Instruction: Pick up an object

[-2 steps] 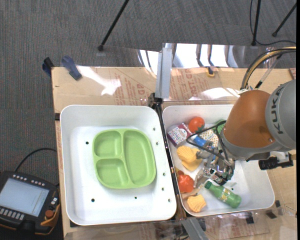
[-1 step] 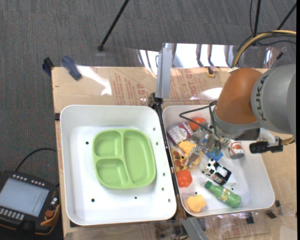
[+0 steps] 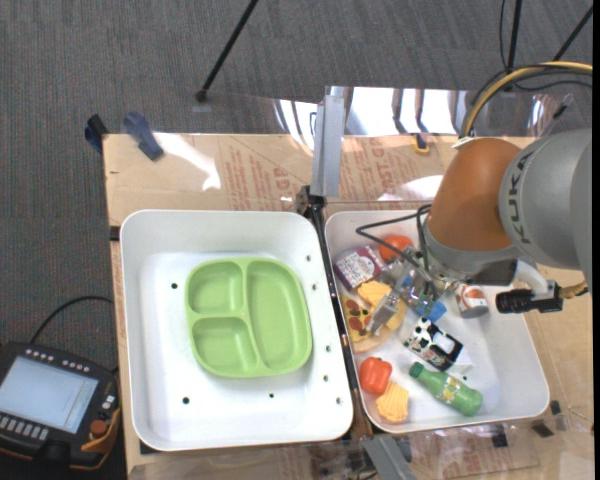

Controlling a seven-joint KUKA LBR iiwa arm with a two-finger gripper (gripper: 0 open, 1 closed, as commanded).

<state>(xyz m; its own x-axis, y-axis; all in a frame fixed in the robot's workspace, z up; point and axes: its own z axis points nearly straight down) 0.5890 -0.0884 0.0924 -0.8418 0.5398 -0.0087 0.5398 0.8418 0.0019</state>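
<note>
My gripper point(image 3: 398, 303) hangs low over the left half of the right bin point(image 3: 525, 368), under the orange wrist band. It is directly above a yellow cheese-like piece point(image 3: 372, 293) and a pizza slice point(image 3: 359, 325). Close by lie a purple packet point(image 3: 358, 266), a red tomato point(image 3: 396, 246), a small blue piece point(image 3: 431, 311) and a black-and-white carton point(image 3: 433, 347). Nearer the front are a red pepper point(image 3: 375, 374), a yellow-orange toy point(image 3: 393, 403) and a green bottle point(image 3: 447, 389). I see nothing lifted off the bin floor.
The left bin point(image 3: 150, 268) holds a green divided plate point(image 3: 248, 316). A small white and red item point(image 3: 471, 299) lies right of the gripper. The arm's body covers the right bin's back right corner. A teach pendant point(image 3: 45, 398) sits off the bench's left.
</note>
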